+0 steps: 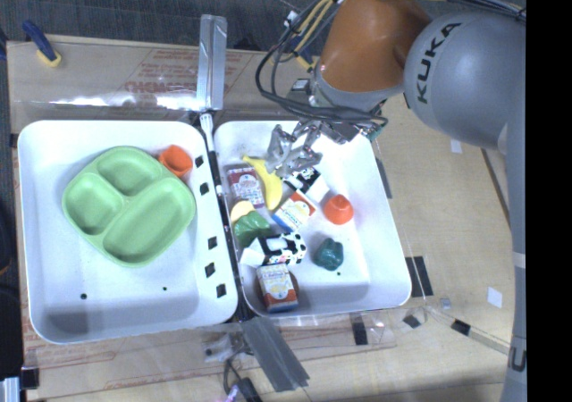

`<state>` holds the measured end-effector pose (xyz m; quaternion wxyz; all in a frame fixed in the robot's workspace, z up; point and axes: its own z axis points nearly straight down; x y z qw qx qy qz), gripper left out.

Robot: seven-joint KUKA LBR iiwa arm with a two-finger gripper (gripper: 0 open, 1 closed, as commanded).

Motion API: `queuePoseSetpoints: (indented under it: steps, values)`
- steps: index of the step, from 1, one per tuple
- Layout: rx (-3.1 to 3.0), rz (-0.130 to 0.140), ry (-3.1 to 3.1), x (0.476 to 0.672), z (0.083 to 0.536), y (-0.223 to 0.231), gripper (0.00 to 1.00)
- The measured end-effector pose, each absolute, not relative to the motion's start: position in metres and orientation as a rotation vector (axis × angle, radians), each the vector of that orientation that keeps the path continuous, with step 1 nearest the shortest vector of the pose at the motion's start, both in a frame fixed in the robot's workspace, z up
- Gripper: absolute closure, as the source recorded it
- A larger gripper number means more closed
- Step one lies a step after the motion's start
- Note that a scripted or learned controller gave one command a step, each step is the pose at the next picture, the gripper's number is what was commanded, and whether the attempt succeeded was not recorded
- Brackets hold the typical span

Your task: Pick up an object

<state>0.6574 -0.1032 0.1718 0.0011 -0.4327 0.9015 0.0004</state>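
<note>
My gripper (pixel 295 148) hangs over the back of the right bin (pixel 380 239), its fingers apart and nothing between them. Just below and left of it lies a yellow banana (pixel 261 177), with a dark red packet (pixel 241 184) beside it. A small white and orange carton (pixel 296 209) and a black and white box (pixel 308 180) lie under the gripper's front side. Further forward are a green toy (pixel 251 223), a cow-patterned item (pixel 284 248), a teal object (pixel 329 254), an orange-red cup (pixel 338 208) and a juice carton (pixel 278 287).
The left bin (pixel 54 302) holds a green divided plate (pixel 130 204) and an orange cup (pixel 176 159) at its back right corner. A metal divider (pixel 213 61) stands behind the wall between the bins. Cables (pixel 286 52) loop off the wrist.
</note>
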Motion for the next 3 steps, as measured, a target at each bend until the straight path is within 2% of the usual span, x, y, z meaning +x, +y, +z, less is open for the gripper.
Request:
queuePoseSetpoints:
  steps: [1,2,3]
  values:
    - [-1.756,-0.005,2.600,0.658,0.165,-0.200,1.00]
    - [-2.071,0.005,2.362,0.640,0.156,-0.208,1.00]
    - [-2.285,0.005,2.157,0.575,0.138,-0.208,1.00]
